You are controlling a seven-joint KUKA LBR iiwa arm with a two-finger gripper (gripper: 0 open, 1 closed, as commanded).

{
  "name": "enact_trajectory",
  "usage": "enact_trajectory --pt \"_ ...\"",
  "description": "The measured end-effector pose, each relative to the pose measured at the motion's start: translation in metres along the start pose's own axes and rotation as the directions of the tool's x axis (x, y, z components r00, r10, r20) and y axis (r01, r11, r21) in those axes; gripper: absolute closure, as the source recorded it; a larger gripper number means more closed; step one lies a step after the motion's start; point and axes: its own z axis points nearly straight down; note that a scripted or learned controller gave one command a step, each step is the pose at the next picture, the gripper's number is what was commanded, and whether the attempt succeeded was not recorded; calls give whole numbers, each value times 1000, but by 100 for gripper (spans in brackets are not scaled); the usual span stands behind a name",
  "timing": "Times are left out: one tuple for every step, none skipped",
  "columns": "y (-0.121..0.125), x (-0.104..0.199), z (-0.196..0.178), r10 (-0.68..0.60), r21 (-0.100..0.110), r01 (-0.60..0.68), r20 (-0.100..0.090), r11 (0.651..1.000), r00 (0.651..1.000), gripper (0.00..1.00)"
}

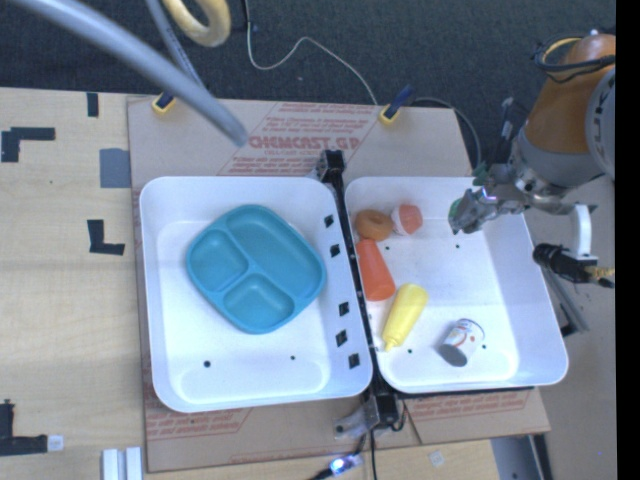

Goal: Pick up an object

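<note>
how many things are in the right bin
5, as far as I can tell: brown piece and white-and-red piece at the top left, orange piece, yellow bottle, grey-and-white object near the front.

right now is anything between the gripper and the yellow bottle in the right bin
Nothing visible. The gripper sits over the right bin's far right part, and bare white floor lies between it and the yellow bottle.

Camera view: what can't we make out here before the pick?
- Gripper: small and dark above the right bin; whether it is open, shut or touching anything cannot be told.
- Grey object near the bin's front: too small and blurred to identify.
- Brown item and the reddish-white one beside it: too blurred to tell if they touch.
- Arm: cut off by the right edge.
- Yellow loop: cut off by the top edge.
</note>
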Motion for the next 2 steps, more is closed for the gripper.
enact_trajectory --pt "2 0 -51 -1 -1 1 0 1000 1000 100" --pt "-15 62 -43 -4 7 4 -3 1000 1000 100"
